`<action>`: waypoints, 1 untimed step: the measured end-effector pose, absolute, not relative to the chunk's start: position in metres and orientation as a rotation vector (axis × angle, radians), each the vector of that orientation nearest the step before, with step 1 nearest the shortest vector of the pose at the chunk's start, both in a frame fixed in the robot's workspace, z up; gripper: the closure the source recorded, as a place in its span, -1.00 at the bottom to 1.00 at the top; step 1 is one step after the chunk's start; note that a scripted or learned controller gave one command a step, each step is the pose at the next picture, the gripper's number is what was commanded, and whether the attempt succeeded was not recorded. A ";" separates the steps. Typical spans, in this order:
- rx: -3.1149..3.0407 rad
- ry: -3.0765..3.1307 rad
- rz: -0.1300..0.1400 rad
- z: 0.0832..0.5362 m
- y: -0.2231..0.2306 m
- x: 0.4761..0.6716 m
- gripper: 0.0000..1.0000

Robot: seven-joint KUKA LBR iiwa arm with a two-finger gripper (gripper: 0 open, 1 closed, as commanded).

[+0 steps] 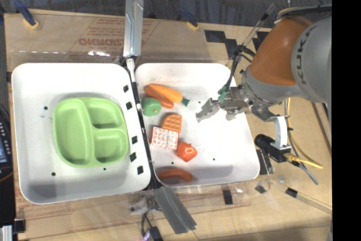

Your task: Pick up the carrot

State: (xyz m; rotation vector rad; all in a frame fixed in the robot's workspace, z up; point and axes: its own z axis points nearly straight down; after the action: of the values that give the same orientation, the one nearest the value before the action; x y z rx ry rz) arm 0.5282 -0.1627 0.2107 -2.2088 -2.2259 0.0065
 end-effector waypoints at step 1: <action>-2.120 -2.312 0.006 0.179 -0.129 0.596 -1.00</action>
State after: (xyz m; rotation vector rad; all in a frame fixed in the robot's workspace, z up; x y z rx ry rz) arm 0.5956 -0.1291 0.1790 -2.1199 -2.3117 0.0063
